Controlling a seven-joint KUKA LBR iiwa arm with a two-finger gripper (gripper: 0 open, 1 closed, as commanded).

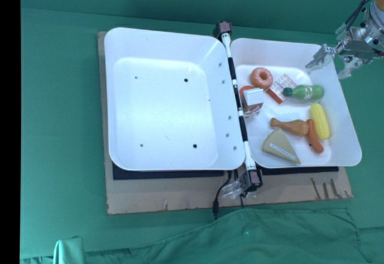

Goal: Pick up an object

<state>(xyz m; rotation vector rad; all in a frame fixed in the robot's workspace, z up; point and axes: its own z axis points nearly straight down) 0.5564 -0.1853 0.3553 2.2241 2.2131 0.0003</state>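
The metal two-finger gripper hangs over the far right corner of the right white plastic bin, its jaws spread wide with nothing between them. All the toys lie in this bin, below and left of the gripper. Nearest is a glossy green plastic bottle, lying on its side; just left of it lies a small red-and-white card, then a ring-shaped orange doughnut. A red-and-white carton sits against the bin's left wall. Nearer the front, a brown drumstick lies between a ridged yellow corn cob and a pale cheese wedge, with an orange sausage touching the cob. The left white bin has smooth walls, and green cloth covers the counter.
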